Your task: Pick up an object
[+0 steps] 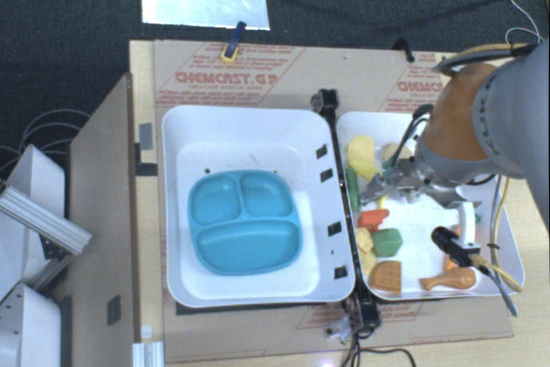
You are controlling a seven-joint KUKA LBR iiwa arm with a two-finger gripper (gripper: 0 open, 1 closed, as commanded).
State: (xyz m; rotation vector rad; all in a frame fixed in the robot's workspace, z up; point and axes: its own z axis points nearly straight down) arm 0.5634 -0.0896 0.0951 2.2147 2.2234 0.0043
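Note:
The right bin (512, 247) holds several toys. A yellow piece (362, 155) lies at its far left, with a long green piece (351, 185) along the left wall. Nearer the front are an orange-red piece (372, 218), a green block (388, 241), a tan wedge (386, 276) and a wooden spoon-like piece (449, 279). My gripper (386, 183) hangs low over the bin's left half, just right of the yellow piece and above the orange-red one. Nothing shows between its tips.
The left bin (185, 129) holds a blue divided plate (246, 220). A black divider with clips (337, 185) runs between the bins. The arm's grey body and orange band (455, 120) cover the right bin's far side.

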